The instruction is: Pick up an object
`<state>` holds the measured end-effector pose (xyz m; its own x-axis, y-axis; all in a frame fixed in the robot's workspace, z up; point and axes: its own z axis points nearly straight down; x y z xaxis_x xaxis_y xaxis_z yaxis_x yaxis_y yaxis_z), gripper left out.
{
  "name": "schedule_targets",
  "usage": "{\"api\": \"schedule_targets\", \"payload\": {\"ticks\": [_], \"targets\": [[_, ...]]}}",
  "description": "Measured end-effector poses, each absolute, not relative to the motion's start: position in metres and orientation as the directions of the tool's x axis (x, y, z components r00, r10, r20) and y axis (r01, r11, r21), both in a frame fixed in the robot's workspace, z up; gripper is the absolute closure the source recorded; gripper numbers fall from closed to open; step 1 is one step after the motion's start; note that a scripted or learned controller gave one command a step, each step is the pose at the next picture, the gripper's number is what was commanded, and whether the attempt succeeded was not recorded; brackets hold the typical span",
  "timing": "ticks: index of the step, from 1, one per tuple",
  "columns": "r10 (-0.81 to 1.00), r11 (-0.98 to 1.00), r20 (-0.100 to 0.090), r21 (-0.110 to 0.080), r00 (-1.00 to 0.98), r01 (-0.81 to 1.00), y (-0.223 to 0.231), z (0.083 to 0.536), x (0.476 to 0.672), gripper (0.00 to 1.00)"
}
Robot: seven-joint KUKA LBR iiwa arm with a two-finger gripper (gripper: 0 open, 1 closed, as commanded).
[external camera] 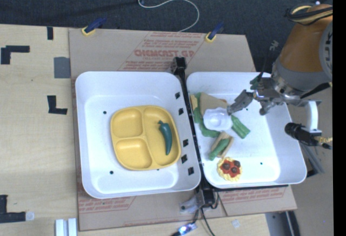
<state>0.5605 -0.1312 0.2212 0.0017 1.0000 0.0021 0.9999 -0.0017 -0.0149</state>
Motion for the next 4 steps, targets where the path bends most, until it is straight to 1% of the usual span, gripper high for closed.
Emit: {"api": "schedule_targets", "payload": {"ticks": [1, 2, 3, 4], "targets": [[1.0, 0.001, 0.001, -0.002, -0.001, 1.0, -0.131, 0.228, 0.563, 0.0], [1.0, 0.001, 0.0, -0.006, -0.001, 1.0, -0.137, 0.166, 0.563, 0.0], [1.0, 0.002, 0.001, -0.007, -0.002, 1.0, -0.136, 0.117, 0.57, 0.0], [1.0, 0.0, -0.008, 0.007, 0.0, 1.0, -0.138, 0.088, 0.573, 0.0]]}}
